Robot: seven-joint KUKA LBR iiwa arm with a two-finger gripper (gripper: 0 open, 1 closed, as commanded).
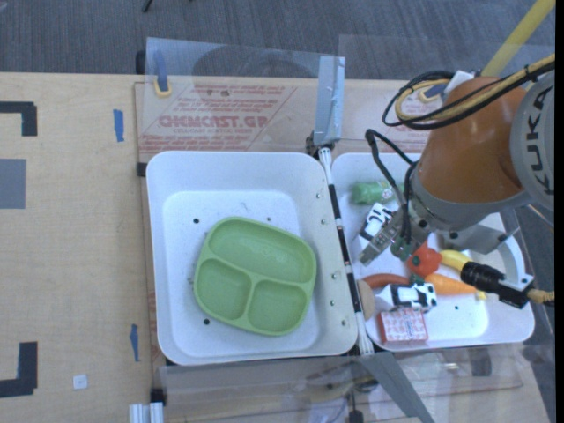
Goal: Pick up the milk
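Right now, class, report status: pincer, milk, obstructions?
Pincer low over right bin. Cow-patterned milk carton lies apart from it. Tomato, carrot crowd it.

One fixed camera, high over the bench (70, 236), looking down at a slant. Both bins in frame: left bin (167, 263) near center, right bin (511, 320) toward 3 o'clock. Floor (264, 7) at 12. Arm (467, 148) enters from 3 o'clock, close to lens.

A green divided plate (255, 275) lies in the left bin (167, 236); a carrot (454, 284) lies in the right bin (511, 320).
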